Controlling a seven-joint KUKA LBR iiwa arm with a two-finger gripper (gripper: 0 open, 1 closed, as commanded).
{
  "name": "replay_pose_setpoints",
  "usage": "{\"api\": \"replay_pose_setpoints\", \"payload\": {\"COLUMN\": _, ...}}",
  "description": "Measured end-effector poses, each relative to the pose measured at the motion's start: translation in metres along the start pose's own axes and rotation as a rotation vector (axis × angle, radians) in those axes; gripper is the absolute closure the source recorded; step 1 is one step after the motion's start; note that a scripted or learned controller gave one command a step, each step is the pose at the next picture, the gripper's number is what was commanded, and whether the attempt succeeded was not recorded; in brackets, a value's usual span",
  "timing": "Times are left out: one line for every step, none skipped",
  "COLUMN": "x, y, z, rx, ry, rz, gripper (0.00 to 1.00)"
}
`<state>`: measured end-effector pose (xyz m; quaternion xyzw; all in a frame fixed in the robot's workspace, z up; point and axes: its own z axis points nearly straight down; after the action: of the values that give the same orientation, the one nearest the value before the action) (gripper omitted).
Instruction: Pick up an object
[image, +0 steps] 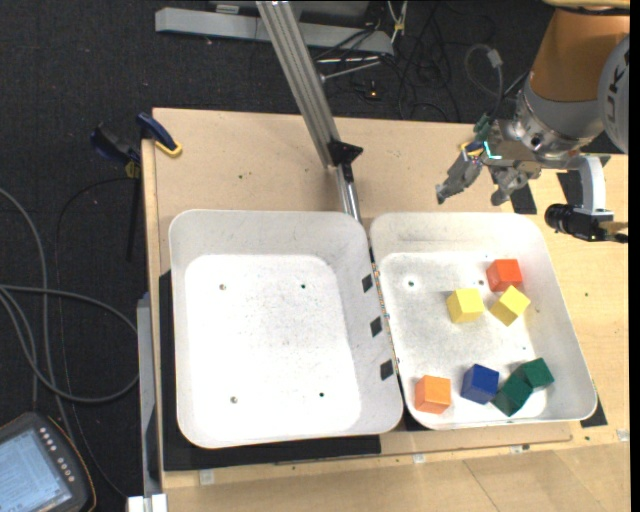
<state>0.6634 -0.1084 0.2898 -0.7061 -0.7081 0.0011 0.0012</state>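
you see the gripper (487, 178) above the right bin's (570, 330) far rim, fingers spread, gripping nothing; the red-orange block (504, 273) lies nearest, well below them.

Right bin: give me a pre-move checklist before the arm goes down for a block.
1. Blocks present in the right bin: ok, seven lie there.
2. Gripper carrying nothing: ok, nothing between its fingers.
3. Gripper above a block: not ok, it hangs beyond the bin's far rim.
4. An easy target: ok, the orange block sits apart.
5. Green blocks separable: not ok, they touch, with the blue block close beside.
6. Finger opening: cannot tell.
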Motion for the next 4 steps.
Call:
{"api": "replay_pose_setpoints", "payload": {"x": 0.000, "y": 0.001, "z": -0.002, "rx": -0.003, "ry": -0.001, "rz": -0.001, "gripper": 0.00}}
{"api": "replay_pose_setpoints", "payload": {"x": 0.001, "y": -0.003, "z": 0.062, "rx": 0.004, "ry": 0.000, "rz": 0.003, "gripper": 0.00}}
{"api": "replay_pose_setpoints", "payload": {"x": -0.004, "y": 0.002, "z": 0.122, "rx": 0.002, "ry": -0.001, "rz": 0.003, "gripper": 0.00}}
{"api": "replay_pose_setpoints", "payload": {"x": -0.004, "y": 0.004, "z": 0.187, "rx": 0.003, "ry": 0.000, "rz": 0.003, "gripper": 0.00}}
